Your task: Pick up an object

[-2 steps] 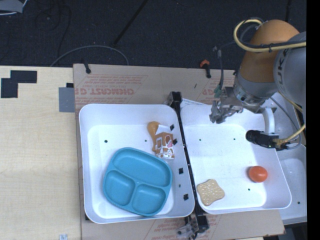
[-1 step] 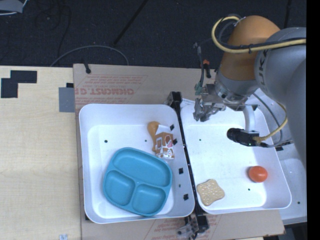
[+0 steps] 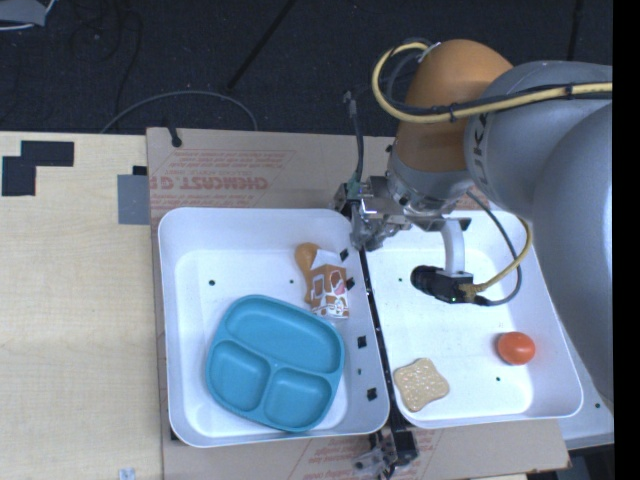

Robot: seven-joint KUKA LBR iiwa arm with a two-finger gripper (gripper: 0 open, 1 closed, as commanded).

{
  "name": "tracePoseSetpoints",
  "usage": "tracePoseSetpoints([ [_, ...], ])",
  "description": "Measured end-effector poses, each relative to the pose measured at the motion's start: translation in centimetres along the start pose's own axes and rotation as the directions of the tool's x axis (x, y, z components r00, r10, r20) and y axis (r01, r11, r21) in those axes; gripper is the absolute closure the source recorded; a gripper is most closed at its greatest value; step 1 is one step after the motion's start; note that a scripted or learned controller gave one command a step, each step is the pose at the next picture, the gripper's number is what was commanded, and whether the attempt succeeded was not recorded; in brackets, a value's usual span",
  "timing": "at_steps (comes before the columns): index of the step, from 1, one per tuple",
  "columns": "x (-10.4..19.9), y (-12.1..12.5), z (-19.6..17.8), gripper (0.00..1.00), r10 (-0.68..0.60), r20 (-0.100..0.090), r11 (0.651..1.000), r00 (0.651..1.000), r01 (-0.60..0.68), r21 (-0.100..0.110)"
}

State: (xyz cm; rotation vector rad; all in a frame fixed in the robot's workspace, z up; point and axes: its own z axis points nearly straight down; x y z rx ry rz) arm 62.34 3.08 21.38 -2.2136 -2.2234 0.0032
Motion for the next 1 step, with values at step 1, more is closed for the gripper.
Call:
tracePoseSetpoints([
  [1,6.05,-1.08,0.23,1.00,-0.001,0.000,1.000,1.000,0.001,0.001],
])
